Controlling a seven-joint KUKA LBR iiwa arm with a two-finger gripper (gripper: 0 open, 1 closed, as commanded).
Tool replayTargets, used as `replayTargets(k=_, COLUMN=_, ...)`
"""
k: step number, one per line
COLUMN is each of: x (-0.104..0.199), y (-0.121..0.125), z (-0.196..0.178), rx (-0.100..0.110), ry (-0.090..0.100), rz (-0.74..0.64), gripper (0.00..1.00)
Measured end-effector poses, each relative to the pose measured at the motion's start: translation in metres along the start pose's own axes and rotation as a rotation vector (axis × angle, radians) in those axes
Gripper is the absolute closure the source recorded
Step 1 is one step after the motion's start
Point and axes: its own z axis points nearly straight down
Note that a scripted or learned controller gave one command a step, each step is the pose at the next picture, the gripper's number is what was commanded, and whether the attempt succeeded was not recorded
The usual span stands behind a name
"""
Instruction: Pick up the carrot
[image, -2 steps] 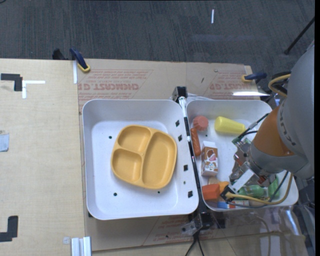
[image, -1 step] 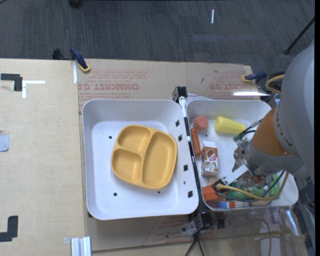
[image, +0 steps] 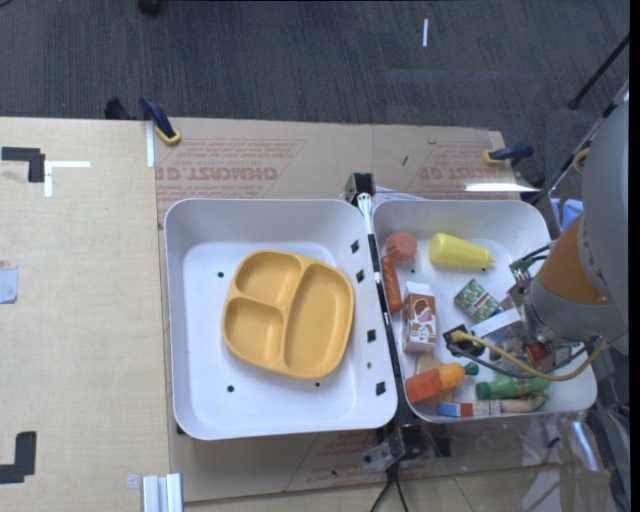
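White plastic makes up both shallow bins in front of you. The left bin holds one yellow plate with three compartments, lying flat near its middle. The right bin is crowded: one reddish round piece and one yellow bottle at the back, one brown sausage along the left wall, one small carton beside it, and one green packet further right. The carrot lies in this bin's front left corner, tilted. Its body is a deep orange-red and its paler orange end points right, towards one green piece just beside it. One thin stick with blue and red marks lies along the front wall, just below the carrot. That gives you two bins, one plate and eight loose things, with a single carrot. The gripper sits over the right side of the right bin, near the carrot but apart from it. You cannot tell whether it is spread or closed.
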Motion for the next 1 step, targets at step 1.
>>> replayTargets(k=1, x=0.0057, y=-0.0488, z=0.0035, rx=0.007, ry=-0.014, rz=0.003, gripper=0.00)
